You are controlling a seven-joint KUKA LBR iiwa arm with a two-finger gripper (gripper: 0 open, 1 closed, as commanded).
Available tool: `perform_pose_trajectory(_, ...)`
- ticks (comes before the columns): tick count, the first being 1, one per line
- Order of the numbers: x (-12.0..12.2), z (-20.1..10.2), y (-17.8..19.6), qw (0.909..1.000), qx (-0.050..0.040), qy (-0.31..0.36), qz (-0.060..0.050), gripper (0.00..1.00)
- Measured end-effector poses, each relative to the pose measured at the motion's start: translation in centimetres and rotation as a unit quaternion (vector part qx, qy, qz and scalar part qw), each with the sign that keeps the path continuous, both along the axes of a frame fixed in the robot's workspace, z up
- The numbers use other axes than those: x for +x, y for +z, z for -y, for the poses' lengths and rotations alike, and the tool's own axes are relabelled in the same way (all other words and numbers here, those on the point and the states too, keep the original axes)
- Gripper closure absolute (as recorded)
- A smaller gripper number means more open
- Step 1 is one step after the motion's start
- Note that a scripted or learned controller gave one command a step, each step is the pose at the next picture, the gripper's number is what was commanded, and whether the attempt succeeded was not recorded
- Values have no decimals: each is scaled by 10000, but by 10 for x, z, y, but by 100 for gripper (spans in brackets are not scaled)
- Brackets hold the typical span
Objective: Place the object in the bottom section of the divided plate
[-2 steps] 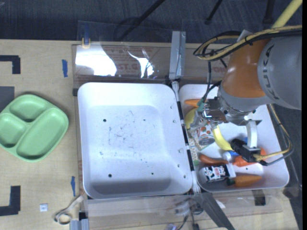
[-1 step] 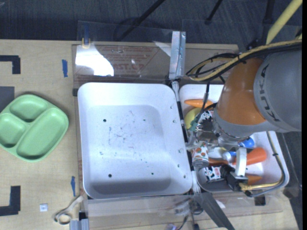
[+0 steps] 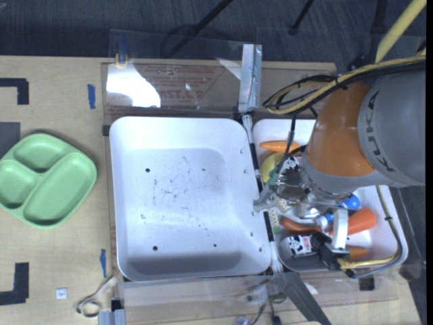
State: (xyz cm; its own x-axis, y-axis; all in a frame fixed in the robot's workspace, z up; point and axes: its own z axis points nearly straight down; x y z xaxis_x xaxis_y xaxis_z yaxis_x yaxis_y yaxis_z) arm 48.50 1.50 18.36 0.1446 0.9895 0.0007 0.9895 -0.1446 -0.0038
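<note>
The green divided plate (image 3: 46, 179) is sitting at the bench's left edge. The left bin (image 3: 186, 195) is lying between. Over the right bin (image 3: 396, 232), the gripper (image 3: 298, 205) is probably reaching among orange toys (image 3: 362, 221), likely still picking; which object it targets is unclear.

Bench (image 3: 54, 80) is light plywood, pretty plain, with a few black tape corner marks (image 3: 20, 90) along the left edge and little blue tape bits (image 3: 90, 95) near the bins. Behind it the floor (image 3: 101, 9) is dark grey carpet, with thin black stand legs (image 3: 223, 9) crossing it and a yellow pole (image 3: 402, 19) slanting in at the top right. A clear plastic sheet (image 3: 176, 80) at the back catches a bright glare, so the light's coming from overhead.
</note>
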Motion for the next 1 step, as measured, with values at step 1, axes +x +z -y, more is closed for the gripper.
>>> perform_pose_trajectory(1,0,0,0,10000,0,0,0,0)
